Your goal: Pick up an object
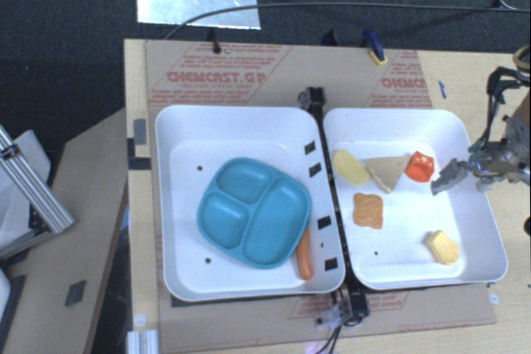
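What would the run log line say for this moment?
pincer: over right bin edge, nothing held | nearest: red piece | plate: left bin | pick: not done

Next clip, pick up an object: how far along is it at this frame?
Done: nothing looks lifted. The red piece, tan wedge, yellow piece, orange piece and small yellow block all lie in the right bin. In hand: the gripper is at that bin's right side, close to the red piece, with nothing seen between its fingers. Left: the grasp and the lift.

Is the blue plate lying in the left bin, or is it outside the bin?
In. The blue plate lies flat on the left bin's floor, inside its white walls.
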Tool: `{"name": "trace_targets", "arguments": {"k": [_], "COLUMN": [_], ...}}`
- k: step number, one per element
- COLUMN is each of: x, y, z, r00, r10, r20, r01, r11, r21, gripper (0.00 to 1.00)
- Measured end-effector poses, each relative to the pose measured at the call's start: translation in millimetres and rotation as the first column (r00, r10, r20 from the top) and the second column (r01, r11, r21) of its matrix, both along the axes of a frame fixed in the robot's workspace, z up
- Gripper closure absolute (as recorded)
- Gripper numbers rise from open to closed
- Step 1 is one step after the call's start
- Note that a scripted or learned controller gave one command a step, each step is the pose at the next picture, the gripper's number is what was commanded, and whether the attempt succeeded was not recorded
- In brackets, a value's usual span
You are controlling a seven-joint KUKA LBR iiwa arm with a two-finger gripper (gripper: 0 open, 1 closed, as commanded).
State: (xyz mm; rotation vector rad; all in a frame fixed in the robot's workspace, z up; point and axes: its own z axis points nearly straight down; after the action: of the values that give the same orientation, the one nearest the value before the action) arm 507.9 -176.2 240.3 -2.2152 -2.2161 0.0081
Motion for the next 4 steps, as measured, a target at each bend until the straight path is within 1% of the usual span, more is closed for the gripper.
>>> {"name": "trace_targets", "arguments": {"k": [1,3,4], "x": [2.5,3.5,-1.9], "y": [0.4,9.7,10.8], "z": [5.5,-80.8,-141.9], "r00": [1.0,1.0,1.0], "r10": [0.003,0.001,0.0], "r20": [0.011,0.008,0.007], "r01": [-0.003,-0.001,0.0], "r11": [1.0,1.0,1.0], "r21": [-0.003,-0.001,-0.001], "gripper": [0.0,0.0,0.0]}}
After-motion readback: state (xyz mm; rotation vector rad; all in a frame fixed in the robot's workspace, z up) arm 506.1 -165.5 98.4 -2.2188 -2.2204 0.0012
